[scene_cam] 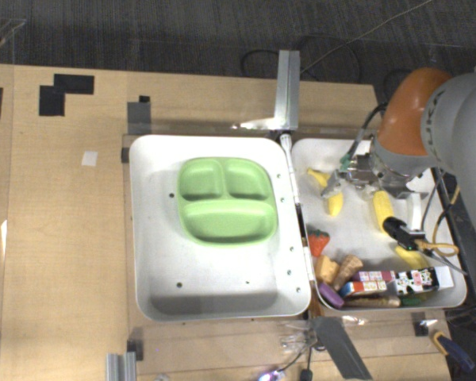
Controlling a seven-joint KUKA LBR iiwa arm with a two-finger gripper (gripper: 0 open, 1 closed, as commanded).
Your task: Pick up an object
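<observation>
The gripper [355, 170] hangs low over the back of the right bin [357, 230], pointing toward the bin's left side. The view does not let one tell whether it is open or closed, and nothing can be seen held in it. The grey arm [462, 121], with its orange band, reaches in from the right above it.

The objects to pick all lie in this bin. A small yellow piece [317, 177] sits just left of the gripper, a banana [333, 203] lies just in front of it, and a corn cob [381, 207] lies to the banana's right. Nearer the front are a red fruit [320, 243], a cone [351, 266], a purple piece [330, 295] and a printed box [393, 279] along the front wall.

The left bin [159, 236] holds a green divided plate [226, 198]. Both bins rest on the wooden bench [55, 236].
</observation>
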